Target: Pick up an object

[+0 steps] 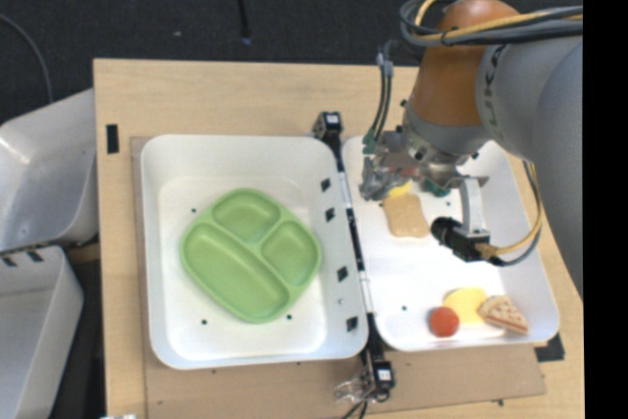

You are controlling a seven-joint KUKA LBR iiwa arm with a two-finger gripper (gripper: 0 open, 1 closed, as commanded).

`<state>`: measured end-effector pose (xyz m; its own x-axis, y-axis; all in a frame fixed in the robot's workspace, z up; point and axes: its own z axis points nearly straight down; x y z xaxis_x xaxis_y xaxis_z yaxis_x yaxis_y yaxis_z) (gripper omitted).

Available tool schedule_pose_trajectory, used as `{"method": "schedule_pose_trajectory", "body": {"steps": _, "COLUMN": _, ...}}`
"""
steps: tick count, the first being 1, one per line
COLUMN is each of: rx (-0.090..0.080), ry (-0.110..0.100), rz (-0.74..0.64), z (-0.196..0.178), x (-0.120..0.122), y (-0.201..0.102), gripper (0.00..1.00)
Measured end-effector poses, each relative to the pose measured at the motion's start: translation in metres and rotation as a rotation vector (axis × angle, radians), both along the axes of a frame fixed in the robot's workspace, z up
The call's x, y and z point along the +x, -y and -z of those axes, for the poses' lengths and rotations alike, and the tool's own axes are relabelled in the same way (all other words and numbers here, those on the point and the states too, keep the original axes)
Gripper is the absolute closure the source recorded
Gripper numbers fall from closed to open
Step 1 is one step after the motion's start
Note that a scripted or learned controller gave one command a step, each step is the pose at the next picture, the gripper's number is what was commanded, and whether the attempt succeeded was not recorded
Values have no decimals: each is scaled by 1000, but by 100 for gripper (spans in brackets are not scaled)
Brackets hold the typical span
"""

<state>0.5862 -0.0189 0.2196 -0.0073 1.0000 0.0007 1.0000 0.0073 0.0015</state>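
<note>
Robot gripper (392,183) hangs low over a tan bread slice (406,216) in the right bin (510,211); grip state unclear, nothing lifted yet.

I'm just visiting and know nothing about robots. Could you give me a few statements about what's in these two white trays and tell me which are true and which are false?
1. The green divided plate lies in the left bin. True.
2. The red ball lies on the green plate. False: it lies in the right bin, near the front edge.
3. The pizza slice is in the same bin as the red ball. True.
4. The tool hangs over the left bin. False: it is over the back part of the right bin.
5. A tan bread-like piece lies right by the tool. True.
</note>
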Motion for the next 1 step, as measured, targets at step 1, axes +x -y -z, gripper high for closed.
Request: {"method": "schedule_pose_trajectory", "body": {"steps": 1, "rx": 1, "ry": 0, "rz": -1, "z": 0, "x": 27, "y": -56, "gripper": 100}}
